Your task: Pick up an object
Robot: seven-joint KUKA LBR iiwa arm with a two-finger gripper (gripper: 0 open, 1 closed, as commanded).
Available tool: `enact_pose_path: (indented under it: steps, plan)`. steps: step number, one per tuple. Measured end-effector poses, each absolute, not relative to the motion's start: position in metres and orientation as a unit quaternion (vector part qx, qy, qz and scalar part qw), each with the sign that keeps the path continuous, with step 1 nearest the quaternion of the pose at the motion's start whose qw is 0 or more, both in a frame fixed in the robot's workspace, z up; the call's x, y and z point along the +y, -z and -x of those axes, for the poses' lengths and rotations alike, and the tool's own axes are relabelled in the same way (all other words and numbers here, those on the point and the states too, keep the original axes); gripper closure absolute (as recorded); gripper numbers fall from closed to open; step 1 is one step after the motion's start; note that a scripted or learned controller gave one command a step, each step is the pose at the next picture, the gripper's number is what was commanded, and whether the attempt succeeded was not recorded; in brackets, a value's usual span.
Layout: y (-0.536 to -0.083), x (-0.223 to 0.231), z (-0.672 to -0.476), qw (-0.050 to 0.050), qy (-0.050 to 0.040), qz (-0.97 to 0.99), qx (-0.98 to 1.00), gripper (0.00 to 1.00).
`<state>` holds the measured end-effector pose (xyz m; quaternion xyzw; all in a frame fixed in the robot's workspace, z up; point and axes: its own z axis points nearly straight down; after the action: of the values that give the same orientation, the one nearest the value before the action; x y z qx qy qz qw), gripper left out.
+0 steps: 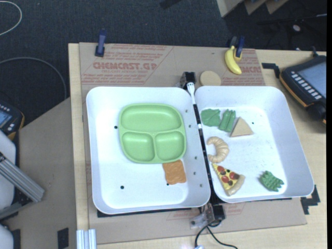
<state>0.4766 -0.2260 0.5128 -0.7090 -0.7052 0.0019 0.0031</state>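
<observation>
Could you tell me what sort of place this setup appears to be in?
Probably a robotics lab bench: two white bins holding toy food such as a pizza slice, a divided green plate, and a control pendant alongside.

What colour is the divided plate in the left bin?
Light green: the divided plate, seen in the camera view.

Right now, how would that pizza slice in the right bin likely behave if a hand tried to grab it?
The pizza slice looks like a flat, rigid toy, so probably stiff and light. Lying low against the right bin wall, it may slide rather than lift. It seems unlikely to roll.
</observation>
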Motion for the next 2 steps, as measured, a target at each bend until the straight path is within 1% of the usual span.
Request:
enact_pose_path:
  steps: [1,2]
  plan:
    - [-0.527,-0.224,-0.480,-0.004,0.0004,0.707,-0.707,1.00]
    - [-0.538,-0.225,-0.480,-0.006,0.0010,0.707,-0.707,1.00]
